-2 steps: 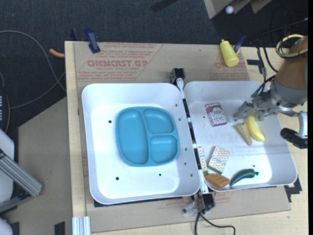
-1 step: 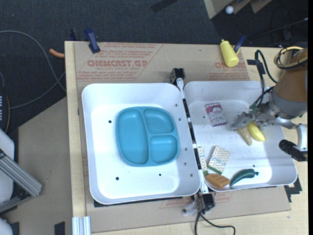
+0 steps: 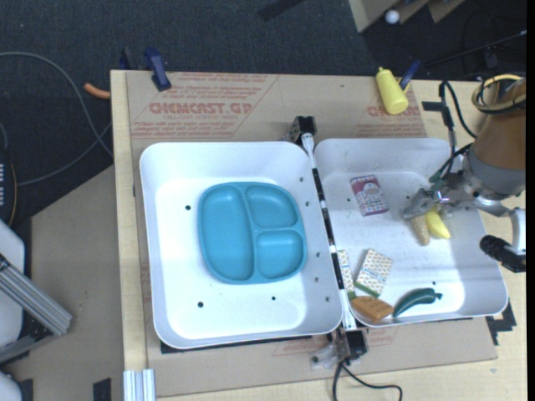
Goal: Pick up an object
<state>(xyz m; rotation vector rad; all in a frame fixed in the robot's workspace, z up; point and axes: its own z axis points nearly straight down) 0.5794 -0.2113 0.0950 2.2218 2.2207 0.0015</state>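
Note:
My gripper (image 3: 429,205) reaches in from the right and is low over the right bin (image 3: 468,282), near its right side. Just below it, touching or nearly so, lies a small yellow object (image 3: 438,225) with a tan piece (image 3: 420,231) beside it. A pink and white packet (image 3: 368,195) lies to the gripper's left. A checkered box (image 3: 374,271), a brown bread-like piece (image 3: 373,309) and a green pepper (image 3: 416,300) sit at the bin's front.
The left bin (image 3: 167,291) holds a blue divided plate (image 3: 251,230). A yellow bottle (image 3: 390,91) and a blue clamp (image 3: 155,68) rest on the bench behind the bins. A black divider clip (image 3: 304,128) sits between the bins.

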